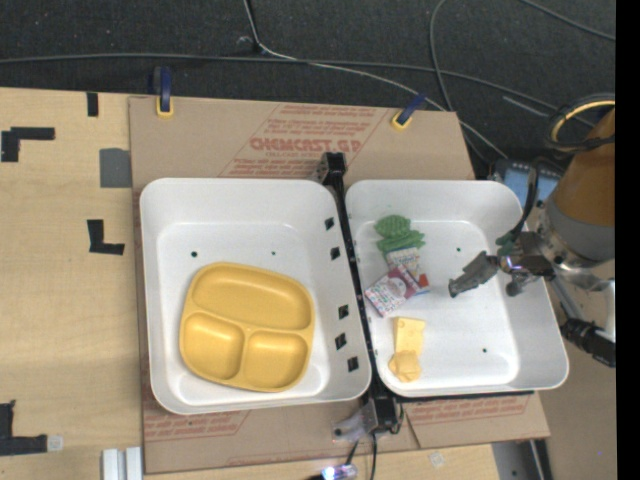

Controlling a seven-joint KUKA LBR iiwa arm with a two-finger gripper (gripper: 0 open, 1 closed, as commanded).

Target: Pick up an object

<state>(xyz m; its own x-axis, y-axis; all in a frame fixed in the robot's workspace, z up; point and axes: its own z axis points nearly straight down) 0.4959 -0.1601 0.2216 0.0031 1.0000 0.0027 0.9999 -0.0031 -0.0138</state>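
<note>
Plainly, the risk is sitting near the divider: the yellow wedge (407,348), the small packet (393,290) and the green toy (399,233) are crowding together (packet and toy touching), so a descent could be nudging one aside — while the gripper (494,274), jaws apart and holding nothing, is hovering over the right bin (500,363).

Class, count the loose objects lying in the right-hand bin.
3: a green item at the top, a small packet just below it, and a yellow piece nearest the front. Nothing seems hidden.
</note>
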